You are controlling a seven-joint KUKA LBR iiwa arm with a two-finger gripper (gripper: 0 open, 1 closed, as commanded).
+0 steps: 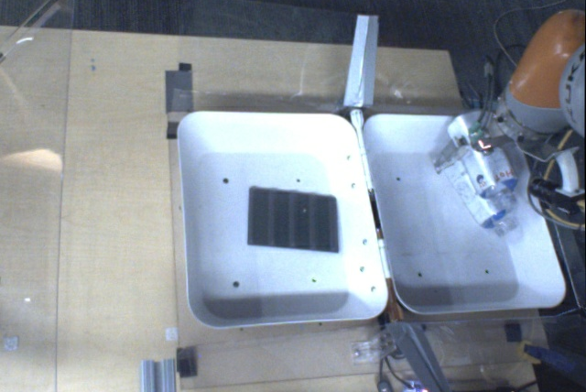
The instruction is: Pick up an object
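Approach seems to be the step in hand: the arm [548, 70], grey with its orange band, sits at about two o'clock on the table [101, 225], and its pincer [472, 138] hangs over the upper right part of the right bin [430, 289]. Whether the pincer is wide, narrow or closed on anything I cannot tell, since its pale tip blends into the white bin wall and the clear thing below it.

Just below the pincer, toward five o'clock from it, lies a clear plastic bottle [485, 189], on its side and slanted, with a trace of blue near its lower end. It looks to be the likeliest thing to pick, and it rests on the bin floor near the bin's right wall. Whether the pincer touches its upper end is unclear.

The left bin [211, 289] holds a dark ribbed rectangular pad [293, 219] lying flat near its middle, well apart from the arm.

By my judgement no lift has begun. The next move calls for lining up across the bottle's narrow width, coming down squarely, and closing gently; smooth clear plastic lying near a wall could roll or slip aside.
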